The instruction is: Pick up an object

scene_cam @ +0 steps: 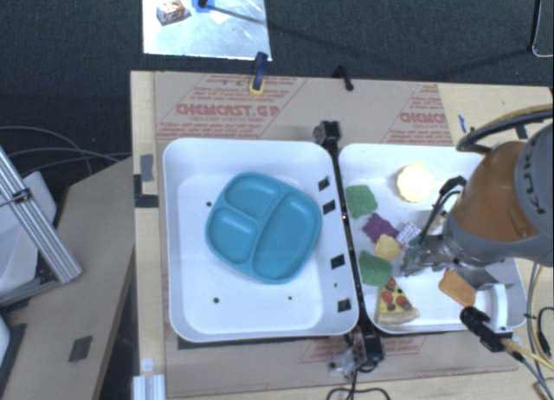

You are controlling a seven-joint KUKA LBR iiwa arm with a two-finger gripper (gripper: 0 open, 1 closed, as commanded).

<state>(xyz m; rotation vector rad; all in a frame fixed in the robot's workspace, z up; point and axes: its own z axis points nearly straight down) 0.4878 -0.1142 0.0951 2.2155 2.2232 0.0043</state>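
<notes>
The right bin point(433, 158) holds several small toy foods. A pale yellow round piece point(415, 183) lies at its back, a green piece point(360, 198) and a purple piece point(379, 226) near the divider. Closer to the front are a yellow piece point(387, 247), another green piece point(375, 268), a pizza slice point(396, 302) and an orange piece point(455, 287). My gripper point(414, 257) is low in this bin, just right of the yellow and green pieces, with the orange-banded arm point(506, 203) behind it. Nothing visibly sits between its fingers.
The left bin point(195, 164) holds a blue divided plate point(263, 226). A black bar with clips point(340, 216) runs between the two bins. Cardboard point(225, 104) lies under both bins.
</notes>
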